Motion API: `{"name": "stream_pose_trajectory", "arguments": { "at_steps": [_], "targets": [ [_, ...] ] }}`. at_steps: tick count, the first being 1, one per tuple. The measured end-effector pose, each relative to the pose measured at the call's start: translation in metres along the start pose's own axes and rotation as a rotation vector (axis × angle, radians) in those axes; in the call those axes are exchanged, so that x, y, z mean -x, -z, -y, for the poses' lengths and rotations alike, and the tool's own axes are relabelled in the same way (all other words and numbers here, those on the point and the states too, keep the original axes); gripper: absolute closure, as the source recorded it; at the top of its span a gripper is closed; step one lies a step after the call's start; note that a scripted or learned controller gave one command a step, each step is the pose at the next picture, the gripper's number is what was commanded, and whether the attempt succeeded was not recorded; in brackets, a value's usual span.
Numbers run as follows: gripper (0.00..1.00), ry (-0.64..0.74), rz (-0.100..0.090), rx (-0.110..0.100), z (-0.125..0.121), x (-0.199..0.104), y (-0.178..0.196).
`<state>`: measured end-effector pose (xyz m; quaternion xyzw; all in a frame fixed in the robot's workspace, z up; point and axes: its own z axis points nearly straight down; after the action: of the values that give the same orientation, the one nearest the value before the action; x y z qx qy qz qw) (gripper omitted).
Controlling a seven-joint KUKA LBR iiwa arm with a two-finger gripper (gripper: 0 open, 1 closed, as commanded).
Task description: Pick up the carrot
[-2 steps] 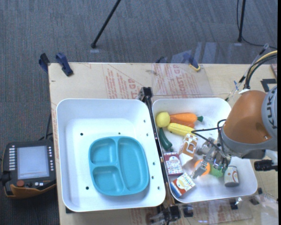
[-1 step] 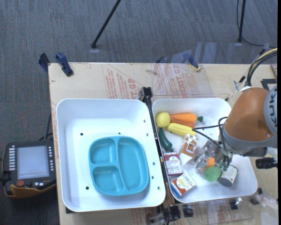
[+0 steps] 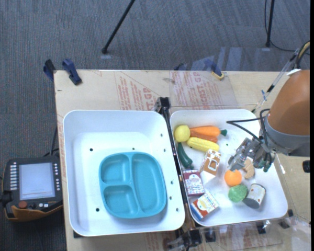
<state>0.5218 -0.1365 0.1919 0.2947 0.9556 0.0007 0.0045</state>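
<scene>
The carrot (image 3: pixel 204 132) is located at the far left of the right bin (image 3: pixel 275 205), beside a lemon (image 3: pixel 182 133) and above a corn cob (image 3: pixel 202 144). The hand (image 3: pixel 244 157) is positioned well apart, over an orange (image 3: pixel 233 178); its state cannot be determined.

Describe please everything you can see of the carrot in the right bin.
The carrot is orange, tapered, with a small dark green tip at its right end. It looks like smooth plastic. It lies flat, almost horizontal, near the far wall of the right bin, touching the lemon and the corn. The gripper is apart from it.
</scene>
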Motion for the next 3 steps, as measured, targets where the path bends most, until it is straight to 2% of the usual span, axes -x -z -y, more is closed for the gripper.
{"name": "stream_pose_trajectory", "arguments": {
  "at_steps": [1,2,3],
  "targets": [
    [1.0,0.197,-0.016,-0.004,0.03,-0.038,-0.09],
    [1.0,0.202,-0.002,-0.005,-0.077,0.067,-0.104],
    [1.0,0.395,-0.006,-0.002,0.007,0.096,-0.104]
  ]
}}
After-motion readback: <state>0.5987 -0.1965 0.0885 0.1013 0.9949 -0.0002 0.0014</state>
